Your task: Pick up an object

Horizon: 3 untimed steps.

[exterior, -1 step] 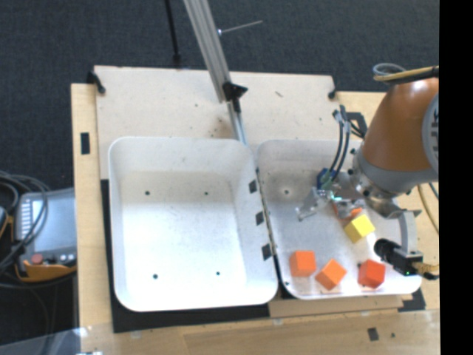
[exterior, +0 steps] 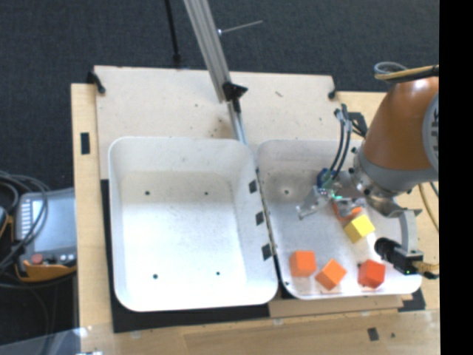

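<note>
My gripper [exterior: 325, 200] hangs low over the right bin [exterior: 284, 168], near its middle, under the grey and orange arm that comes in from the right. A yellow block [exterior: 360, 228] lies just right of and below it. A small red-orange piece [exterior: 341, 208] shows between the gripper and the yellow block; whether it is held I cannot tell. Along the bin's front edge sit an orange cube [exterior: 302, 262], a tilted orange cube [exterior: 332, 274] and a red cube [exterior: 372, 274].
The left bin [exterior: 181, 220] adjoins the right one at a shared wall. A slanted aluminium post [exterior: 211, 43] rises behind the bins. Cables hang by the wrist [exterior: 344, 143]. A control pendant [exterior: 41, 235] lies off the bench at far left.
</note>
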Each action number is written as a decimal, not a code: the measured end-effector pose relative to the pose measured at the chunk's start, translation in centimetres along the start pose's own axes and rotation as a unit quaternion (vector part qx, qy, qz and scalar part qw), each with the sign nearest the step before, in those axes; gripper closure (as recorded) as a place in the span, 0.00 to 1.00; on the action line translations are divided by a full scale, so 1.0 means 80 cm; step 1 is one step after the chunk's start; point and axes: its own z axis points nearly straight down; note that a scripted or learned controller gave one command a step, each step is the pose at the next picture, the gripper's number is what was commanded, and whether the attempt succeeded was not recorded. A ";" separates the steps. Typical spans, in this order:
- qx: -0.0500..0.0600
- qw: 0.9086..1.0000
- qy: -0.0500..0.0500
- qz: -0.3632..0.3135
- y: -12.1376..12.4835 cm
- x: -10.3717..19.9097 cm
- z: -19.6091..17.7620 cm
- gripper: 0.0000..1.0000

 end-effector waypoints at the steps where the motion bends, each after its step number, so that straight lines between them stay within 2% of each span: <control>1: 0.003 1.000 0.000 0.000 0.008 -0.003 0.056 0.00; 2: 0.003 1.000 0.000 0.000 0.010 -0.009 0.134 0.00; 3: 0.000 1.000 -0.001 0.001 0.011 -0.011 0.159 0.00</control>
